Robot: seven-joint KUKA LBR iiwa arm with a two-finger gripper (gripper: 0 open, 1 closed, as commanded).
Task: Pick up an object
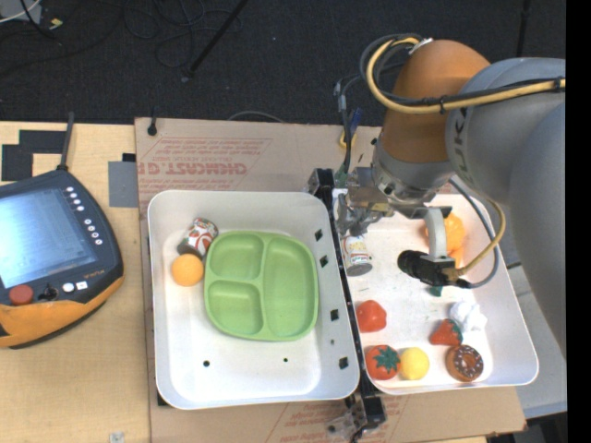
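- You see the gripper over the right bin, at its upper left corner, close to the wall shared with the left bin.
- Whether the jaws are released or clenched, you cannot tell from this view.
- A small can stands just under the gripper in the right bin; you cannot tell if they touch.
- Lower in this bin lie a red pepper, a tomato, a lemon, a strawberry and a donut.
- In the left bin you find a green divided plate, with an orange ball and a second can beside it.
- A control tablet lies on the worktop, on the left.
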